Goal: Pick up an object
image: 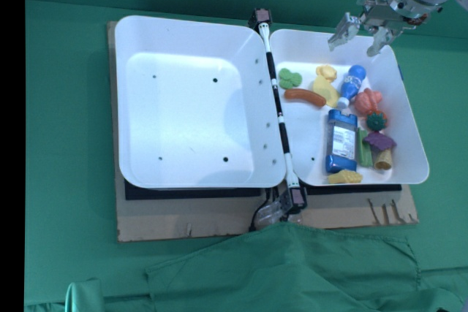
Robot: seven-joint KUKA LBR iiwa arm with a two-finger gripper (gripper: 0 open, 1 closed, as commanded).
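My gripper hangs open above the back rim of the right bin, its two fingers spread with nothing between them. Just below it lies a blue and white bottle. Around the bottle sit a yellow toy, a red-brown sausage, a green piece and an orange-red toy. Nearer the front lie a blue packet, a purple-topped cone, a green stick and a yellow piece.
The left bin stands beside the right one, with a black and white bar running between them. Both rest on a cardboard sheet. Green cloth is bunched at the front.
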